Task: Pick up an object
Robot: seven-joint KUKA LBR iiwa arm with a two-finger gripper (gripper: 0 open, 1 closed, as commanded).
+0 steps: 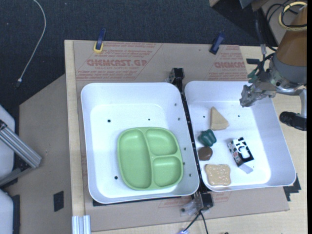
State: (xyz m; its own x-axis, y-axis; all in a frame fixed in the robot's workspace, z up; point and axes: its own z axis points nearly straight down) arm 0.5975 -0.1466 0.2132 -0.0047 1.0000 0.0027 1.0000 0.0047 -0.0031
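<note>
Inside, green tray (148, 157) in left bin (92, 106), small objects in right bin (273, 130)

Dark carpet floor (122, 9), white cable (36, 43), cardboard sheet (146, 57) on bench.

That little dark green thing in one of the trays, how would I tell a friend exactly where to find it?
Look in the right-hand white bin, along its left wall beside the divider. The dark green object lies about halfway down, below the tan wedge and just above a small brown lump. It is the only green thing in that bin.
</note>
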